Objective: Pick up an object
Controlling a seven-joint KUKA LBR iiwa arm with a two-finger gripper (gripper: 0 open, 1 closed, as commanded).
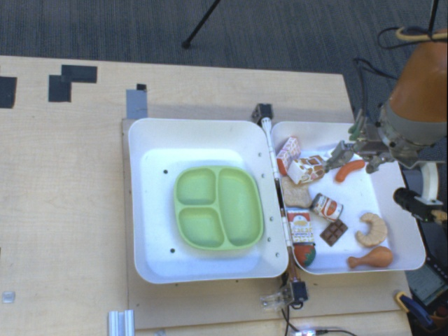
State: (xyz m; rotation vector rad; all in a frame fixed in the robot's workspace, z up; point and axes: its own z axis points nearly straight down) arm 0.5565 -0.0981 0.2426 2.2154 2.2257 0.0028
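My gripper [354,157] hangs over the back of the right bin [402,219], its two fingers spread open with nothing between them. Just under it lies an orange-red sausage [349,171]. To its left are a small red-and-white carton [288,148] and a brown-and-white packet [306,170]. Further forward lie a bread slice [297,196], a small can [326,206], a chocolate bar [334,232], a croissant [372,229], a chicken drumstick [371,259], a red-and-white box [299,226] and a red-green fruit [304,255].
The left bin [150,187] holds a green divided plate [217,208]. The arm's orange band [422,72] and grey wrist [413,128] stand over the right bin's far right corner. A black fitting [416,203] juts in at the right rim.
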